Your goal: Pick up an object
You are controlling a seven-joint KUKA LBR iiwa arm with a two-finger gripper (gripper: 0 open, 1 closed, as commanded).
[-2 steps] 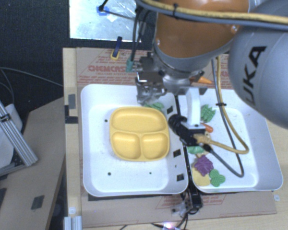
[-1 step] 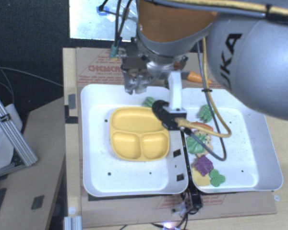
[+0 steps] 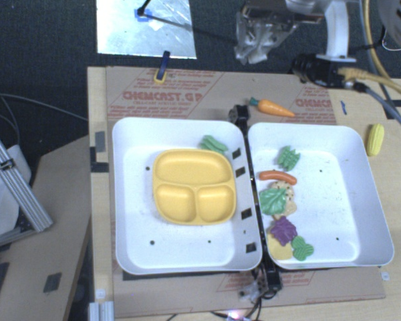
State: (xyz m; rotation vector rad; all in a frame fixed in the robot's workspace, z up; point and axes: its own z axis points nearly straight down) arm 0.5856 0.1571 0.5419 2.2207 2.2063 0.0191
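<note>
up at the top edge of the shot, the gripper (image 3: 252, 45) hangs well above the bench and behind both bins, nowhere near any object. it's blurry and see-through looking, so i honestly can't tell how it's set, and nothing shows in it.

the pickable stuff is mostly in the right bin (image 3: 361, 199), bunched along its left wall: a green leaf (image 3: 288, 157), a red sausage (image 3: 278, 176), a bigger lettuce (image 3: 275, 198), a purple piece (image 3: 283, 231) and a small green bit (image 3: 302, 249). the left bin (image 3: 130, 233) has a yellow tray (image 3: 193, 185) with another green piece (image 3: 214, 144) touching its far rim. a carrot (image 3: 271, 107) and a corn cob (image 3: 375, 139) sit outside on the bench.

my guess at what goes wrong: that pile is so close to the divider that a straight drop could clip the wall, or land between two touching pieces and nudge them apart instead of grabbing one. flat leafy toys probably slip out too. the sausage looks like the safest bet, it's a bit more on its own.
</note>
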